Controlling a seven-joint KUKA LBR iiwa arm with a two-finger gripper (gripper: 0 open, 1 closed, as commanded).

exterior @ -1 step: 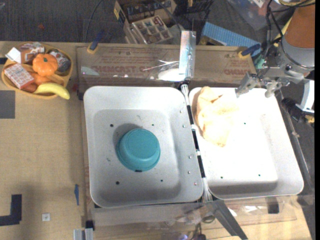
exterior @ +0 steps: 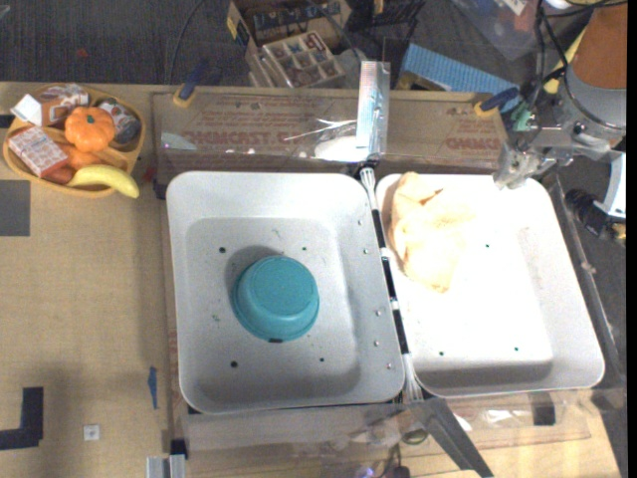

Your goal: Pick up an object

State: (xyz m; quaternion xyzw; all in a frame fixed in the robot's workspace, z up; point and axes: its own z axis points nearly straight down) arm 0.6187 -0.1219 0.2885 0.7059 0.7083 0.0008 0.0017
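1. Gripper: at upper right, over the far rim of the right bin; nothing visible between the fingertips; degree of opening not discernible at this angle.
2. Arm: grey with orange band, entering from upper right corner.
3. Teal bowl: upside down, resting near the middle of the left bin, well apart from the gripper.
4. Pale yellow cloth: crumpled, lying in the right bin's far-left part, against the wall shared with the left bin.
5. Basket: on the bench at upper left, outside both bins; holding an orange pumpkin-like item, a banana at its near edge, and small packets.
6. Cardboard strip: running along behind both bins.
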